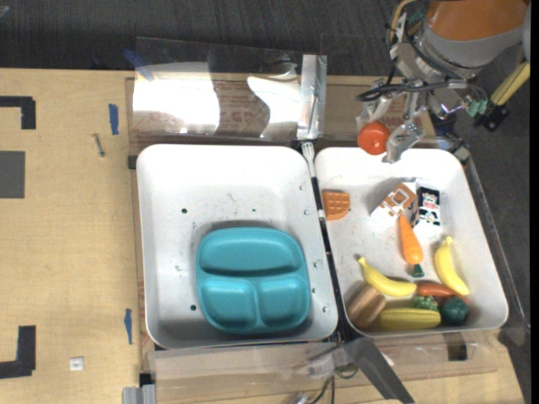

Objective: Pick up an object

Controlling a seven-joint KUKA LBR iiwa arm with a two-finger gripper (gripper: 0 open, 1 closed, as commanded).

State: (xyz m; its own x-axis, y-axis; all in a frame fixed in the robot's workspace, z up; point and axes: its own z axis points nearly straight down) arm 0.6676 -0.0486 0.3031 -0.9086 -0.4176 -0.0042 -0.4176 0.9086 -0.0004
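— We see two shallow white plastic bins (227, 175), smooth with a soft sheen, on a matt, pale wood-like worktop (59, 251).

— We agree. The teal divided plastic tray (253, 278) looks smooth and satiny, and the yellow plastic bananas (386, 280) glossy.

— Behind the bins we note a clear, shiny plastic sheet (210, 99), glaring, and dark matt carpet-like floor (210, 7).

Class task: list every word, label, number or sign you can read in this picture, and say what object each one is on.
No text can be read in this view.
The small black-and-white carton in the right white bin bears printed patches, too small and blurred to read.
The small orange-and-white box beside it shows markings, also unreadable.
The teal divided plastic tray carries no lettering.
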